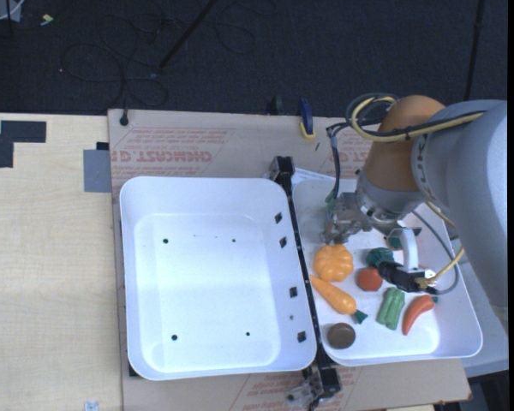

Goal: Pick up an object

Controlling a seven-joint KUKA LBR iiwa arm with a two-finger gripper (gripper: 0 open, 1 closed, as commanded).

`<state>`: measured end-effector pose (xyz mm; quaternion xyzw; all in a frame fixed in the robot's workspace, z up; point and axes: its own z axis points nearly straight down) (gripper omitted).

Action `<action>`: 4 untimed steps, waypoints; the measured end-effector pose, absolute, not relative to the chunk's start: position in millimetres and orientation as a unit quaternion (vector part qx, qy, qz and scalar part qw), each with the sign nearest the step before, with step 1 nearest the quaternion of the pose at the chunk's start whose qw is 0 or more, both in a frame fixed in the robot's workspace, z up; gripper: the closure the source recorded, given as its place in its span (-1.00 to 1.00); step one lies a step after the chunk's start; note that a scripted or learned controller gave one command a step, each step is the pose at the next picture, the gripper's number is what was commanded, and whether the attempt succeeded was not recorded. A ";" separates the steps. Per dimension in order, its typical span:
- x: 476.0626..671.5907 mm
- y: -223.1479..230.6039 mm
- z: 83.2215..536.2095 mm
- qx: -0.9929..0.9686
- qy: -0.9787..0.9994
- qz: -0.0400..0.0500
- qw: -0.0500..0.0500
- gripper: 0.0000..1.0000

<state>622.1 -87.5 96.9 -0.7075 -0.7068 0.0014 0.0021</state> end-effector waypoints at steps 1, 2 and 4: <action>617.1 -155.8 87.3 -0.709 -0.706 0.002 -0.001 1.00; 641.6 -140.7 86.0 -0.707 -0.708 0.004 0.005 1.00; 644.2 -189.4 88.3 -0.707 -0.707 0.001 0.000 1.00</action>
